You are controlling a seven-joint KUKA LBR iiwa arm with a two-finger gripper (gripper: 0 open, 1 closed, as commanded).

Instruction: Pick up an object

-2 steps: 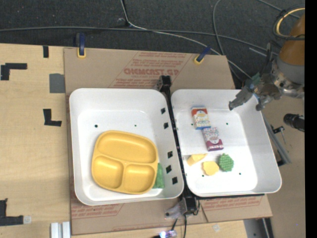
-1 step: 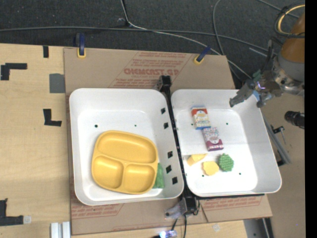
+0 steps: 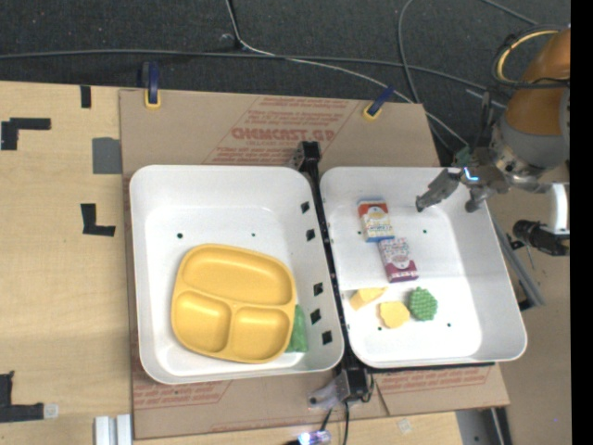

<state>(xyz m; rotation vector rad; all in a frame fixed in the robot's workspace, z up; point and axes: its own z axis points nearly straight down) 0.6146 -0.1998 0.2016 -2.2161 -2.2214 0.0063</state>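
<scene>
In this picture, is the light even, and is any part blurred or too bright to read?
Camera view: light is soft and even, with faint shadows under the yellow divided plate and along the bin walls; the white bins look bright but not washed out; the arm's orange band at the right edge is slightly soft; the print on the small packets is too small to read.

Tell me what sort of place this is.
Probably a robotics lab's pick-and-place test bench. Two white bins sit on clamped cardboard, holding toy items such as a yellow divided tray, with cables trailing behind and a robot gripper reaching in.
</scene>
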